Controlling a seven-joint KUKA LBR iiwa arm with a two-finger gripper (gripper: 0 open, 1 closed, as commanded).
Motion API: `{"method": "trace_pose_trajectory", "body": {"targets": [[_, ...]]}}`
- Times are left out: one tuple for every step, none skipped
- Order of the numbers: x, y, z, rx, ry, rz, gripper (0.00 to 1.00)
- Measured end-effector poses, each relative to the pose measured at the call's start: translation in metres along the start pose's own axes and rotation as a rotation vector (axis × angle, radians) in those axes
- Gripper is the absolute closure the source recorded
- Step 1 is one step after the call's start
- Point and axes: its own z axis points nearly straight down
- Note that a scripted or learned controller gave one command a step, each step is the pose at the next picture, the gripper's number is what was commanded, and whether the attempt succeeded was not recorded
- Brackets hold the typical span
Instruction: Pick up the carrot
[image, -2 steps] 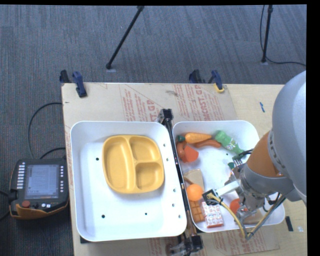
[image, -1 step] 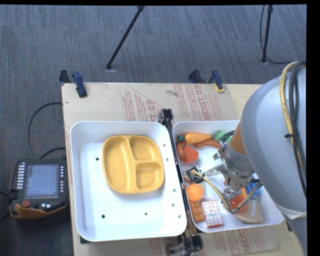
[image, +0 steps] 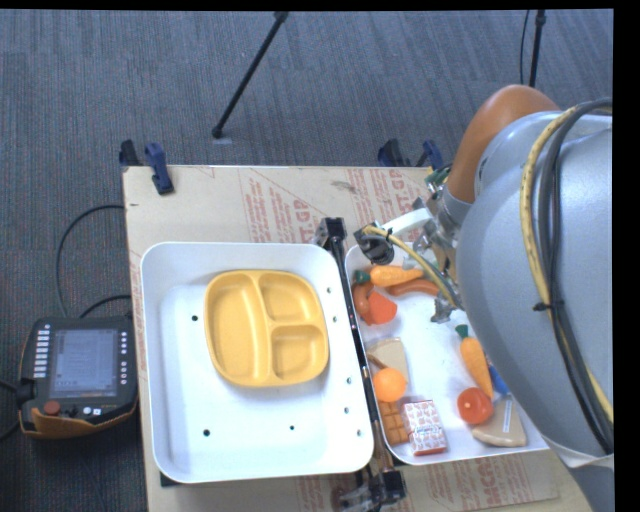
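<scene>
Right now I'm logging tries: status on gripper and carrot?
Gripper low over right bin, fingers unclear. Carrot lies loose in that bin. Tomato sits close beside it.

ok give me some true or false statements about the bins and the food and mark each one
1. The yellow plate lies in the left bin. True.
2. The carrot lies on the yellow plate. False: it lies in the right bin, near the arm.
3. The yellow plate has three compartments. True.
4. A red tomato sits in the left bin. False: it is in the right bin, just below the carrot.
5. A handheld controller lies on the floor left of the bench. True.
</scene>
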Motion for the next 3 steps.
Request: {"method": "trace_pose_trajectory", "body": {"targets": [[-0.107, -0.021, 0.001, 0.002, -0.004, 0.009, 0.0], [-0.143, -0.055, 0.002, 0.002, -0.004, 0.011, 0.0], [-0.056, -0.055, 0.001, 0.001, -0.003, -0.137, 0.0]]}}
